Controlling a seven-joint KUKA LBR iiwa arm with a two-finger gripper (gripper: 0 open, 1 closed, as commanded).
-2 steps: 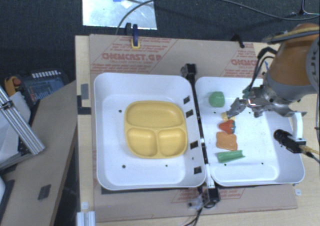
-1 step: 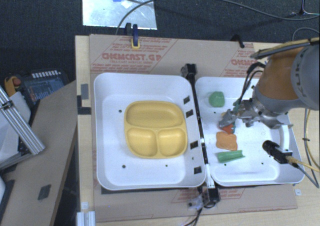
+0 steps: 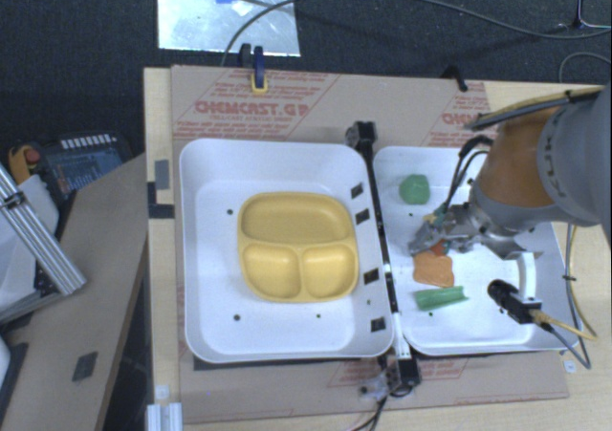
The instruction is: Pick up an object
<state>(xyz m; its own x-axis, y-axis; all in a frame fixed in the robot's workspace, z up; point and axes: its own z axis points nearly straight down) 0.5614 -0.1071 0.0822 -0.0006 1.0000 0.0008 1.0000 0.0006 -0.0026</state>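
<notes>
Orange piece (image 3: 434, 270): flat in right bin (image 3: 545, 334), just below my gripper (image 3: 432, 236).
My gripper: low over it; opening I cannot tell.
Green stick (image 3: 440, 298): beside, lying left-right.

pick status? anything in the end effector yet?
Done: arm is down in the right bin, end effector low beside the orange piece. In hand: nothing visibly gripped; I can't see its grip state. Left: grasp and lift. Green ball, green strip and orange piece all lie on the bin floor.

Robotics lab, bench (image 3: 287, 99), white bins (image 3: 206, 228), cables (image 3: 430, 9)
</notes>
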